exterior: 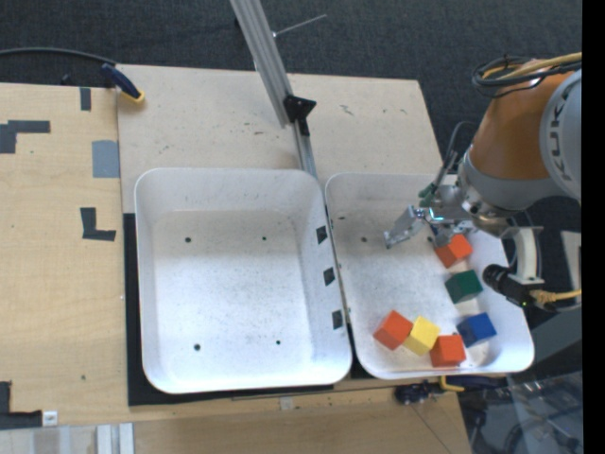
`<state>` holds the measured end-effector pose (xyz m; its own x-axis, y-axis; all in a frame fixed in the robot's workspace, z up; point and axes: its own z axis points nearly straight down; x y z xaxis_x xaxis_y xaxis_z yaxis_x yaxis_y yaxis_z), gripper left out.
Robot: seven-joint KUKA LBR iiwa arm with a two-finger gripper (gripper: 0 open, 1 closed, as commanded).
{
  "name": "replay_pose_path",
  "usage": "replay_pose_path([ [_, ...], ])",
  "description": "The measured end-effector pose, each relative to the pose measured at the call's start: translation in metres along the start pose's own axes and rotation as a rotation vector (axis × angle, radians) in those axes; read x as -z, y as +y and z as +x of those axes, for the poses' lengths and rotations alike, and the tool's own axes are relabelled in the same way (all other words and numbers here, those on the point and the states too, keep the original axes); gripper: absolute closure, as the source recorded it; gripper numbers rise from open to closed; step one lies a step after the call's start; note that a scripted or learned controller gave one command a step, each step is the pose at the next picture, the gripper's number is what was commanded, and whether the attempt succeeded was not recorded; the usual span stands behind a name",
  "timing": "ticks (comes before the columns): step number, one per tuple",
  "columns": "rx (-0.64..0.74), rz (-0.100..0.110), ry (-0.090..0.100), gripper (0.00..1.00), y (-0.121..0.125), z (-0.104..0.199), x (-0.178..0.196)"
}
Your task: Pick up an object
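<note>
The right bin (371, 201) holds several small cubes. An orange cube (456, 250) lies by its right wall, with a green cube (463, 286) and a blue cube (477, 328) below it. Near the front wall an orange cube (393, 330), a yellow cube (423, 335) and another orange cube (448, 349) sit in a tight row. My gripper (421, 227) hangs low over the bin's upper right part, just left of and above the upper orange cube. I see no cube in its grasp.
The left bin (151, 253) stands beside the right one, their rims touching at the middle. A slanted metal pole (269, 60) runs from the top down to the bins' shared edge. The arm's orange band (515, 135) fills the right side.
</note>
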<state>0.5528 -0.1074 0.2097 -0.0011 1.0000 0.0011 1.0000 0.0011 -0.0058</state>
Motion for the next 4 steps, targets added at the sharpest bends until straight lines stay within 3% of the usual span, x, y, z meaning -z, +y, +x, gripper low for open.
replay_pose_path([
  [1, 0.001, -0.004, -0.001, 0.0, 0.001, 0.0, 0.002],
  [3, 0.0, 0.001, -0.001, 0.0, 0.007, 0.017, -0.103],
  [4, 0.0, -0.001, -0.002, 0.0, 0.006, 0.018, -0.119],
])
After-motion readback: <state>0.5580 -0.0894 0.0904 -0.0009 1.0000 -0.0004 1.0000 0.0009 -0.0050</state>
